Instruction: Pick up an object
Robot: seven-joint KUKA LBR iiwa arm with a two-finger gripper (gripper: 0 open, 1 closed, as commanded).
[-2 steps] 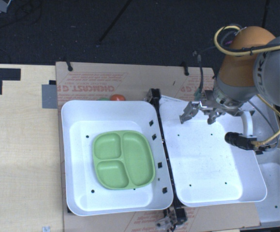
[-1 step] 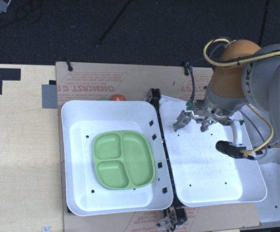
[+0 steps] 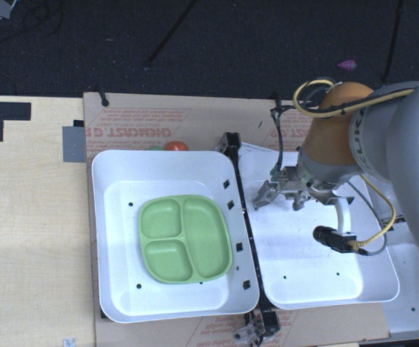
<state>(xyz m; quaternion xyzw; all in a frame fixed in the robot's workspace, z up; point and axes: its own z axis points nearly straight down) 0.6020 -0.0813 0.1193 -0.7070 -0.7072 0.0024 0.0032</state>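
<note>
Plate (image 3: 185, 238), green and three-sectioned, sat flat mid-left bin (image 3: 115, 186), likely my target. My gripper (image 3: 281, 192) hung over the right bin (image 3: 368, 284), well apart from it; I couldn't tell its grip. Both bins rested on cardboard (image 3: 151, 125) over a pale bench (image 3: 28, 230), dark floor (image 3: 195, 35) beyond.

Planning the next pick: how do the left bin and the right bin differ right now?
The left bin holds a green divided plate; the right bin shows none. The arm's tool hangs over the right bin, while nothing hangs over the left bin. Both are shallow, white and side by side.
</note>
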